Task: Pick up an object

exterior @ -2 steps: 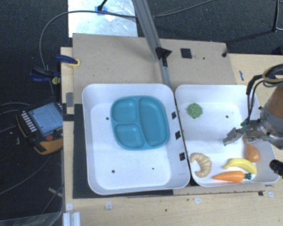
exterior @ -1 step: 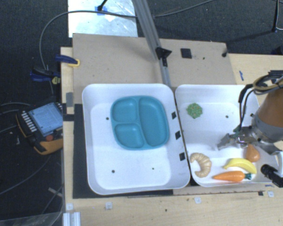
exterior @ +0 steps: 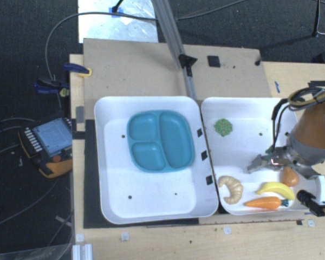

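Note:
The right bin holds a green broccoli piece near its back left. A tan croissant, a yellow banana and an orange carrot lie along its front wall. A small orange-brown fruit sits just behind the banana. My gripper hangs low over the middle of this bin, right next to the orange-brown fruit and behind the banana. Nothing can be seen held in it.
The left bin holds a blue divided plate. A grey pole slants across the back of the bench. The arm's orange band stands over the right bin's right wall. Cables and a blue device lie at left.

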Tool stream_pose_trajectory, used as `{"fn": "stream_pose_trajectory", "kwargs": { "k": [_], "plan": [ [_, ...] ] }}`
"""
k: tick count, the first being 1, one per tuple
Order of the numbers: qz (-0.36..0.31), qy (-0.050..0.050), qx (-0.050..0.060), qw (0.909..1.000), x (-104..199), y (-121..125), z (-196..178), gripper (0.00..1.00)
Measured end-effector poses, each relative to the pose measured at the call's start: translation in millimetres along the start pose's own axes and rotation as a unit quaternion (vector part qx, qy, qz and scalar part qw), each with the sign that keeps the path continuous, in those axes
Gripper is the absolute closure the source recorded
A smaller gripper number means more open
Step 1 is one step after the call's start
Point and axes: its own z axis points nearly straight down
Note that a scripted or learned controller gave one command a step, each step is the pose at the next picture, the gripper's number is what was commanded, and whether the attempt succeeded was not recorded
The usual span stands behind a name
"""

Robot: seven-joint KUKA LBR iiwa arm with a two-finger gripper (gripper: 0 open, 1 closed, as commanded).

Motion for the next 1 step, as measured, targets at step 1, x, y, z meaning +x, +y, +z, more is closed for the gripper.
{"fn": "stream_pose_trajectory", "kwargs": {
  "k": [1],
  "plan": [
    [0.0,-0.001,-0.004,1.0,-0.4,2.7,-12.5,1.0]
  ]
}}
